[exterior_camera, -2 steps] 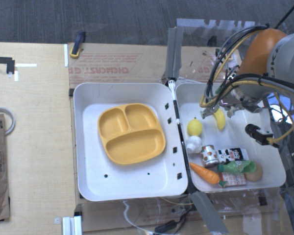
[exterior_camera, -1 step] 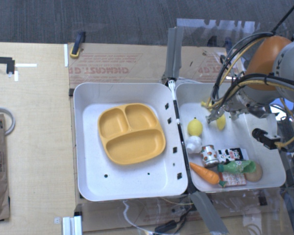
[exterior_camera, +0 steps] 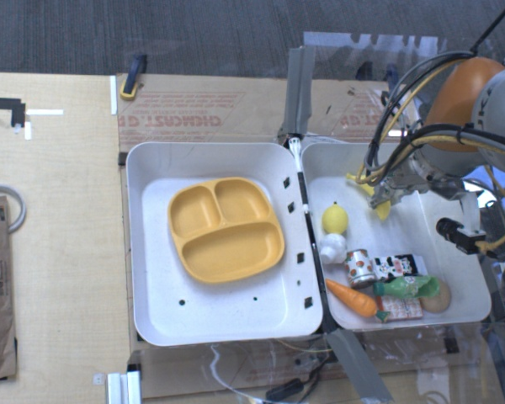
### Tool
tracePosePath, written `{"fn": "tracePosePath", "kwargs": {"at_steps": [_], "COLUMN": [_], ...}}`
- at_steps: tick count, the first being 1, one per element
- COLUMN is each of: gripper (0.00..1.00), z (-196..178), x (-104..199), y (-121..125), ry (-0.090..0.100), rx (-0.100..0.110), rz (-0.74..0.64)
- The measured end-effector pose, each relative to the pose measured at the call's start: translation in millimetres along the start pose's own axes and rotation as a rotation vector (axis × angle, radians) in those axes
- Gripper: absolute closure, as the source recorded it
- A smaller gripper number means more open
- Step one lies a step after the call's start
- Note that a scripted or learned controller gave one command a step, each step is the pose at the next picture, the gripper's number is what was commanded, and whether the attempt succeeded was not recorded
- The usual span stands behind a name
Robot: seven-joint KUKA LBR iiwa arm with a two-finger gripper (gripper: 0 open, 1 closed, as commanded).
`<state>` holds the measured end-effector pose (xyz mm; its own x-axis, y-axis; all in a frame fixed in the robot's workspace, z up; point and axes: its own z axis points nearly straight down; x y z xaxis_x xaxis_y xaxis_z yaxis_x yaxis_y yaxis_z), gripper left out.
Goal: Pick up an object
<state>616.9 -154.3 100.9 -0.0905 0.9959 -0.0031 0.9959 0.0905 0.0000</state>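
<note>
1. Yellow lemon [exterior_camera: 335, 220], a white ball [exterior_camera: 332, 247], a small can [exterior_camera: 358, 268], a carrot [exterior_camera: 352, 298] and packets crowd your right bin [exterior_camera: 421, 234].
2. Your gripper [exterior_camera: 382, 199] hangs over that bin's far side, touching a yellow piece [exterior_camera: 359, 178]; you cannot tell its state.
3. Cardboard [exterior_camera: 202, 108] lies behind the bins on the pale wooden bench [exterior_camera: 50, 183].
4. Your left bin [exterior_camera: 151, 251] holds a yellow divided plate [exterior_camera: 225, 229].

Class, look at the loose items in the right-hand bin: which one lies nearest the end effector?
The round yellow lemon-like fruit: it sits just below-left of the end effector, while the orange carrot and small printed can lie nearer the bin's front.
</note>
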Motion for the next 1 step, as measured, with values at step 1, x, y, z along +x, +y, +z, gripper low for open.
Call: {"fn": "tracePosePath", "kwargs": {"at_steps": [1], "gripper": [1.00], "z": [-126.5], "x": [5.4], "y": [43.3], "ry": [0.000], "rx": [-0.002], "rz": [-0.143]}}
